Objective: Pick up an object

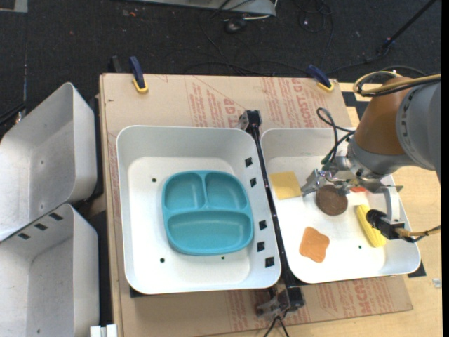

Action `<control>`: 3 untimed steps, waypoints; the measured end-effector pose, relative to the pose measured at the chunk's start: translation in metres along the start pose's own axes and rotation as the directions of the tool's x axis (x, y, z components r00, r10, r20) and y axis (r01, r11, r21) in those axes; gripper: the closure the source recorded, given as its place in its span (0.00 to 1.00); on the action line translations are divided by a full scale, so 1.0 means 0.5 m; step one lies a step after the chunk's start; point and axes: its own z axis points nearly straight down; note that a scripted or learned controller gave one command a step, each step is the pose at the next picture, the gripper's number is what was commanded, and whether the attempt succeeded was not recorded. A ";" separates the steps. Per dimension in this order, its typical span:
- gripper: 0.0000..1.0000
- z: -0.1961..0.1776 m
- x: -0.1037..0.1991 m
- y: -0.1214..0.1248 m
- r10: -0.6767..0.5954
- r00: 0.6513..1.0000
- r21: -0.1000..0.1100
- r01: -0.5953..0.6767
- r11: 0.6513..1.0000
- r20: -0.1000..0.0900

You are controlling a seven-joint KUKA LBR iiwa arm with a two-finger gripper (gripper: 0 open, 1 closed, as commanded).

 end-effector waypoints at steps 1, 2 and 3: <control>1.00 -0.029 -0.002 0.004 0.001 1.000 -0.006 -0.001 1.000 0.001; 1.00 -0.136 -0.009 0.027 -0.003 1.000 -0.003 0.003 1.000 -0.001; 1.00 -0.260 0.004 0.030 -0.004 1.000 -0.004 0.004 1.000 0.000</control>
